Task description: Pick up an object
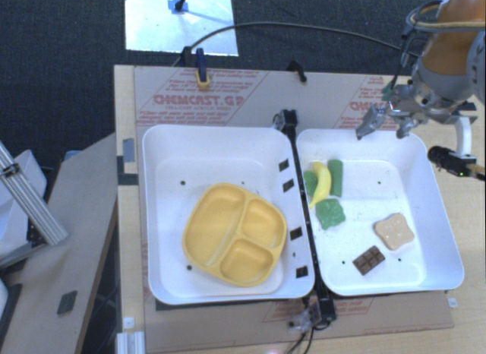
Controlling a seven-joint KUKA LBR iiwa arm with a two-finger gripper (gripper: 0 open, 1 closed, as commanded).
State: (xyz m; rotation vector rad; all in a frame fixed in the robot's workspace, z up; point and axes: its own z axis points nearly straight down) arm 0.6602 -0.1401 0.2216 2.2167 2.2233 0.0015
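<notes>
The gripper (386, 122) hangs over the far rim of the right bin (437, 273), near that bin's far right corner; its two fingers (367, 128) stand apart, spread open, and nothing lies between them; above it the grey wrist and orange band of the arm (454, 26) lean in from the right edge.

Nearest the jaws, down and to the left of them on the bin floor, a yellow banana (323, 180) lies against a green piece (335, 177), with another green piece (310, 183) at its left side, hard by the bin's left wall; just past these, farther from the jaws, sits a crinkled green lump (329, 213); almost straight below the jaws, well apart from them, a tan slice of toast (394, 231) rests flat; beyond it, farther still and a little left, a dark brown chocolate square (369, 260) lies near the bin's near wall.

Far off to the jaws' lower left, the left bin (171, 151) carries a yellow divided tray (234, 234), set at a tilt toward the shared wall; both bins rest on a board printed CHEMCAST (220, 90).
</notes>
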